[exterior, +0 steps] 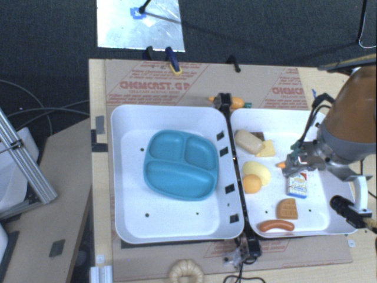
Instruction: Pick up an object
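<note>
Gripper [298,161] low in right bin [318,115], finger state can't tell, nothing visibly held. Small carton [298,186] sits just below the gripper, near-touching, upright in view. Yellow and orange fruit [254,177] lie left of it, waffle [287,208] farther below.

- Dark grey carpeted floor [47,34]
- Shiny silver metal sheet [140,16] lying on it
- Pale wooden bench top [65,175]
- Aluminium frame rails [20,158] at left
</note>
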Available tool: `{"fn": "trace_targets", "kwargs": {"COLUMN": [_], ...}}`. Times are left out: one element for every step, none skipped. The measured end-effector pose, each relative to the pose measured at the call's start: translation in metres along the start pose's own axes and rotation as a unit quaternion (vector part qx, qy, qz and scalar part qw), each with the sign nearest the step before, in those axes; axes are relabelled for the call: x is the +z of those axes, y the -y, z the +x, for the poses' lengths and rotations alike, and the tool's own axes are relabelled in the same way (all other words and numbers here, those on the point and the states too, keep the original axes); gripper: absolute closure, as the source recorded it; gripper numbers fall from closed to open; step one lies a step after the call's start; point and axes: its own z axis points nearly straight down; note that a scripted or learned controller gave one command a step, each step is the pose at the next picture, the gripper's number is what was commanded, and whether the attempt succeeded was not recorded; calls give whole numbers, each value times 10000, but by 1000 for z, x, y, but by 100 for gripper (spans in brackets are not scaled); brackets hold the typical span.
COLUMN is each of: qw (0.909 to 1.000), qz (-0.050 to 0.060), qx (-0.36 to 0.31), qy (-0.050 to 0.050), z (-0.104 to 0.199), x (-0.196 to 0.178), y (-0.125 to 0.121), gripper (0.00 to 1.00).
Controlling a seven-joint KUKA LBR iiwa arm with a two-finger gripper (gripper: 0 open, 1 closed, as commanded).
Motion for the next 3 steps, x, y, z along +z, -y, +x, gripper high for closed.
{"fn": "trace_targets", "kwargs": {"qw": [10000, 10000, 10000], "qz": [-22, -19, -11], "qx": [-19, -18, -12], "qy": [-2, -2, -2], "z": [25, 43, 65], "x": [-10, -8, -7], "y": [-52, -103, -112], "gripper": [100, 100, 100]}}
